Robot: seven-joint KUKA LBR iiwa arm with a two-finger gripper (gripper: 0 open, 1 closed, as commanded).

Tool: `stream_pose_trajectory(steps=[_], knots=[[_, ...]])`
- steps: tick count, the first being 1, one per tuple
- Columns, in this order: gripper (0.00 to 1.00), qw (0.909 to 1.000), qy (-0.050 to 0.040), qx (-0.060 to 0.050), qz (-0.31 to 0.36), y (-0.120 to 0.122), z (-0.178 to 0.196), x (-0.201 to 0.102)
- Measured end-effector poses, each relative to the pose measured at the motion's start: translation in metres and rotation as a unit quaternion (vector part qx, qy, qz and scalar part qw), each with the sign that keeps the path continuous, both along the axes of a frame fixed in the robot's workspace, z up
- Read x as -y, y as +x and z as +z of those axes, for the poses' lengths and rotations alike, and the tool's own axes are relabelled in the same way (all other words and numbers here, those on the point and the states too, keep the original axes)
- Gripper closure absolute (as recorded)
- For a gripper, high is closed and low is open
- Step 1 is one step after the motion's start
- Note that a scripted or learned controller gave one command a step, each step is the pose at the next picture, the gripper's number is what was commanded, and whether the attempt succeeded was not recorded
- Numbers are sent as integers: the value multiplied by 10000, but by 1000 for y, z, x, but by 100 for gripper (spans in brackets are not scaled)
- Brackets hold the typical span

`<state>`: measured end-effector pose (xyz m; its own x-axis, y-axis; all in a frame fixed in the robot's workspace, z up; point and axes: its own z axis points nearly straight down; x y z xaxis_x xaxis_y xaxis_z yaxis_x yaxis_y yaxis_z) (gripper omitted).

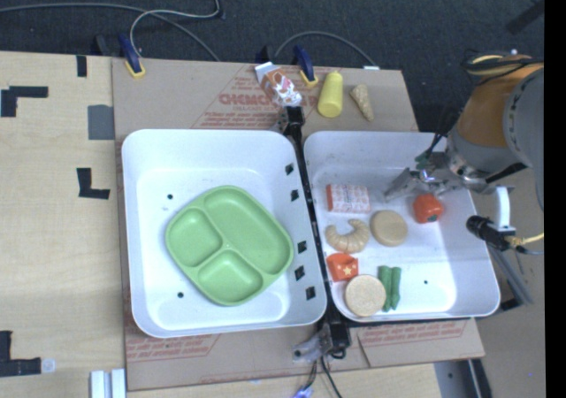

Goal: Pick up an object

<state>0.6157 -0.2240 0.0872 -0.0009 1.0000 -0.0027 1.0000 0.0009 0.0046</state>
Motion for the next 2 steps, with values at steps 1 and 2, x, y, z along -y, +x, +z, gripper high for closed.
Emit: stream_pose_trajectory(steps=[1,2], knots=[[0,10000,-5,14,7,-31,0,0],[100,10000,-16,23,6,-30,11,0]])
